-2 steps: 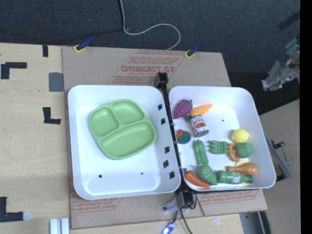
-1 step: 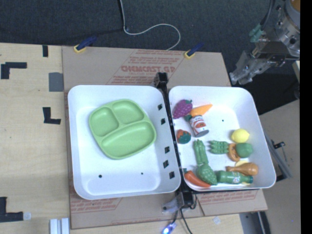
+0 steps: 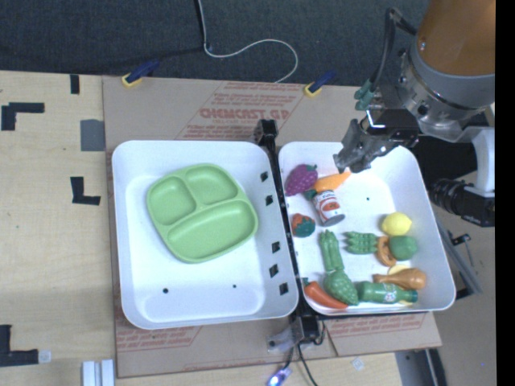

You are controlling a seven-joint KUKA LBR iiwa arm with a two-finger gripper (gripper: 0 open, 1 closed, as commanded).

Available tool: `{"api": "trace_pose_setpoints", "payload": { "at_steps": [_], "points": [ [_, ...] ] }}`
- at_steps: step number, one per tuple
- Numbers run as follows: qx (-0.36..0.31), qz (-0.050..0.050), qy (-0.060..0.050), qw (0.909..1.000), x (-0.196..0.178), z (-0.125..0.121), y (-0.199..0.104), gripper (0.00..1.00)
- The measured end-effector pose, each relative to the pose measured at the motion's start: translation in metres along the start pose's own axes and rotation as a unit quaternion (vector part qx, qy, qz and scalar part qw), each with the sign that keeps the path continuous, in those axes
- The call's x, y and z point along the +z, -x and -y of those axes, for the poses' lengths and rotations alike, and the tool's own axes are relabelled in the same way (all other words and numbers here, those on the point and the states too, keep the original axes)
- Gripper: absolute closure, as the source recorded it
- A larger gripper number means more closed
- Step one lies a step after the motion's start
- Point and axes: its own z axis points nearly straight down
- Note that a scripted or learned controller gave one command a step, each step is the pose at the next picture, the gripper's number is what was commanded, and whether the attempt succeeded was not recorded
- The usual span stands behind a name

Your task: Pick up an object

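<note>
My gripper [image 3: 352, 162] hangs over the far part of the right bin [image 3: 425, 185], its dark fingers pointing down-left. An orange carrot [image 3: 331, 181] lies right below the fingertips, next to a purple grape bunch [image 3: 301, 178]. I see nothing between the fingers. Near the carrot stands a small red-and-white can [image 3: 328, 207]. Further toys lie in this bin: a red-green strawberry [image 3: 302, 225], a green pickle [image 3: 330, 250], a yellow lemon [image 3: 396, 223], a green lime [image 3: 404, 247] and a green bottle [image 3: 386, 293].
The left bin [image 3: 137, 240] holds a green divided plate [image 3: 203, 211]. A black hinge strip [image 3: 278, 215] runs between the bins. A white cable [image 3: 241, 51] lies on the dark cloth behind. The arm's grey body [image 3: 455, 63] fills the upper right.
</note>
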Motion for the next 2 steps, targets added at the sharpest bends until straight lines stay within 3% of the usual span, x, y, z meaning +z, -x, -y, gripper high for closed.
{"api": "trace_pose_setpoints", "payload": {
  "at_steps": [1, 2],
  "points": [
    [0.003, 0.000, 0.006, 1.0000, -0.067, -0.001, -0.013, 1.00],
    [0.006, 0.001, -0.004, 1.0000, 0.043, 0.000, 0.037, 1.00]
  ]
}}
